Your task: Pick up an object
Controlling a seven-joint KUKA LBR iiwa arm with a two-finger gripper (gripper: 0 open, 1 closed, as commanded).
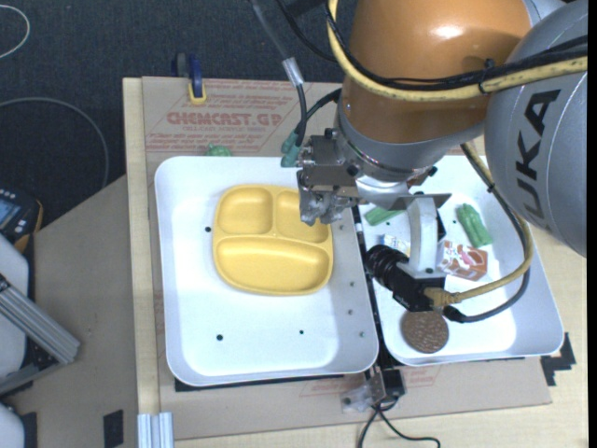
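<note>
While the end effector hangs over the right edge of the yellow divided tray in the left bin, finger state cannot be told. Right bin: brown disc, green piece, red-and-white packet.

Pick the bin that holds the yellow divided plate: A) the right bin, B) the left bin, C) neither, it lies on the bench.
B: the yellow plate lies inside the left bin, while the right bin holds smaller odds and ends.
</note>
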